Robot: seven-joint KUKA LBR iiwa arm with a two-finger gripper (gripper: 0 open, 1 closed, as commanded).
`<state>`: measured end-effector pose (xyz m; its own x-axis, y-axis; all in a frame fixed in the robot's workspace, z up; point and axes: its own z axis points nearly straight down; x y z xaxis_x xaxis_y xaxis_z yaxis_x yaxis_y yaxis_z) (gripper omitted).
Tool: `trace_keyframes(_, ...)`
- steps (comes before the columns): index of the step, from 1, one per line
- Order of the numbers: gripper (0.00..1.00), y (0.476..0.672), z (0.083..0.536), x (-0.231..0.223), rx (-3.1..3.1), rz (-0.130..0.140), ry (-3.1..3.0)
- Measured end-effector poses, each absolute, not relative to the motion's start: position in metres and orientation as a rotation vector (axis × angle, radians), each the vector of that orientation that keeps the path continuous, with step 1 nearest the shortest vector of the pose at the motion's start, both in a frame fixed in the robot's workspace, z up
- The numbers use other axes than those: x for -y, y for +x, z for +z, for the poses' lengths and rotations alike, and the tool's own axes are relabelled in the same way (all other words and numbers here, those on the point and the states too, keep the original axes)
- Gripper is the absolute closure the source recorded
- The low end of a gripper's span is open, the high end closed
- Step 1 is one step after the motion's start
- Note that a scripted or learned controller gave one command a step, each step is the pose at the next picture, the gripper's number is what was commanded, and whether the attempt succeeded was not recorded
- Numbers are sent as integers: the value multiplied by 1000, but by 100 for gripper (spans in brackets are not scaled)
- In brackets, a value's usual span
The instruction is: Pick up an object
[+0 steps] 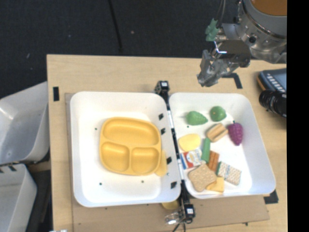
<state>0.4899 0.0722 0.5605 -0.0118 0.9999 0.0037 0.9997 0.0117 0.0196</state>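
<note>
Plastic food (208, 149) is crowded in the right bin (258, 144); 2 pieces could be caught together. The gripper (208, 77) is held above the bin's far edge; whether it is spread cannot be told.

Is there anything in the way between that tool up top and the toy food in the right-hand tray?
Nothing visible blocks it. The tool hangs above the bench just beyond the right bin's far rim, and the toy food lies uncovered in the bin, the green pieces nearest.

Bright even overhead light, white bins (77, 129) glary, bkgd dark — slightly soft.
</note>
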Motion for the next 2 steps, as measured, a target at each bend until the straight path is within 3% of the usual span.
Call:
trace_keyframes(1, 100, 490, 502, -13, -2217, -6, 2226)
trace_keyframes(2, 100, 490, 554, 11, -2216, 7, 2218)
